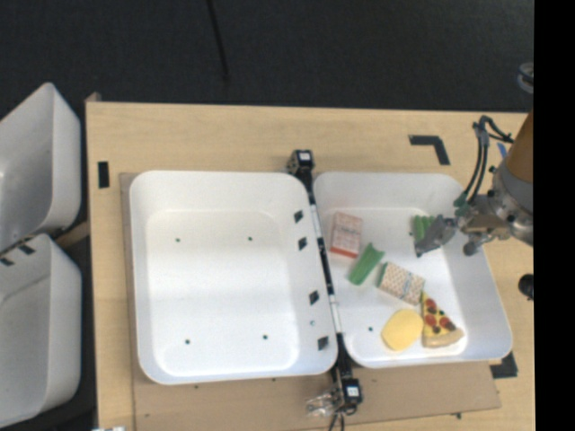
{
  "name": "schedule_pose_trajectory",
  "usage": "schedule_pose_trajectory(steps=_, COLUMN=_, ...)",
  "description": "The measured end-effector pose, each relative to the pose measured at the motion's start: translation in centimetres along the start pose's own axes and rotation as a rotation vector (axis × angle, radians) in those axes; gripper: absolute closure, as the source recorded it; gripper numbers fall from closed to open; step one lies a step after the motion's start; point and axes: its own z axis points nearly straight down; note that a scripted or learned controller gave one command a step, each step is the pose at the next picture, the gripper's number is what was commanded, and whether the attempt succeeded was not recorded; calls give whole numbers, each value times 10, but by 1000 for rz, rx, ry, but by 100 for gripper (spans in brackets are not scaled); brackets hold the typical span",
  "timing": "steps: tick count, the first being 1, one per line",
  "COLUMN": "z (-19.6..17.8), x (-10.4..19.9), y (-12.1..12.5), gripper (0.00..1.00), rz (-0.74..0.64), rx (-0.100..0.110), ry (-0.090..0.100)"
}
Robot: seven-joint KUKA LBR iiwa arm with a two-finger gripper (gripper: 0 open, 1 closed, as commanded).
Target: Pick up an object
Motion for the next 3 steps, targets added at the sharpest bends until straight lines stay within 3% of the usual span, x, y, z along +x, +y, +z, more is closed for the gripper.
schedule_pose_trajectory(steps=1, z=38, x=-4, y=52, gripper=0, rz=-3, rx=-1, ry=-1)
schedule_pose_trajectory(steps=2, z=114, x=36, y=8, gripper=0, rz=1, rx=8, ry=4)
schedule_pose_trajectory(steps=3, z=151, x=75, y=12, gripper=0, rz=1, rx=-20, ry=-12)
